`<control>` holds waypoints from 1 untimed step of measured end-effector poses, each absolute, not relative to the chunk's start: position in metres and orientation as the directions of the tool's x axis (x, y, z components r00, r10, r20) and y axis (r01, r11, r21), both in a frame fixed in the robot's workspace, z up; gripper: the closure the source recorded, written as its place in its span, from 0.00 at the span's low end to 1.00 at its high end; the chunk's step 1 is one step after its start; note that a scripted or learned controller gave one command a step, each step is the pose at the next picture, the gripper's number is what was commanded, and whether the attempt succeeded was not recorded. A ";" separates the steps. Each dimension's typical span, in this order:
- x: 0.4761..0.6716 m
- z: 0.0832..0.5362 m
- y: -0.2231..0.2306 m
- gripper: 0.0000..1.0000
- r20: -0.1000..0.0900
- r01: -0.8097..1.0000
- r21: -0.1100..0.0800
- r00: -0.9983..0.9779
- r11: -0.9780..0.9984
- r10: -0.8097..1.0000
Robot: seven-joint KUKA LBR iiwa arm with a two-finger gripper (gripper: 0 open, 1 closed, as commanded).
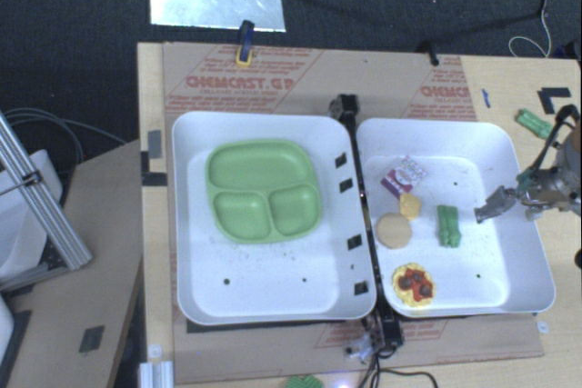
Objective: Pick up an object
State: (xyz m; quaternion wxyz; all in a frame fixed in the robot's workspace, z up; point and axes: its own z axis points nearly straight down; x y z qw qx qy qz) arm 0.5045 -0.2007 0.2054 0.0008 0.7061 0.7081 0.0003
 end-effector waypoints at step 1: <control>0.553 0.079 -0.200 0.00 -0.001 1.000 0.002 -0.007 0.007 1.000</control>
